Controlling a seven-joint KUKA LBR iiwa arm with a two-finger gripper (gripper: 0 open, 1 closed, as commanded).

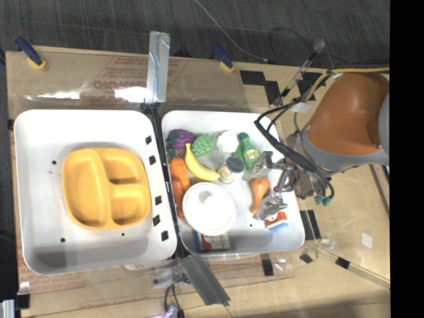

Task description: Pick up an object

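Observation:
The right bin holds a heap of toy food: purple grapes, a green leafy piece, a banana, a green bottle, a small dark-topped jar, a long orange carrot and a round white bowl. A short orange carrot lies near the bin's right wall. My gripper hangs over that wall, open, one finger above the short carrot and one below it. Whether the fingers touch it I cannot make out.
The left bin carries a yellow divided plate. A red, white and blue packet lies in the right bin's near right corner. A boxed item peeks from under the bowl. Cables trail from the arm over the bin's far right corner.

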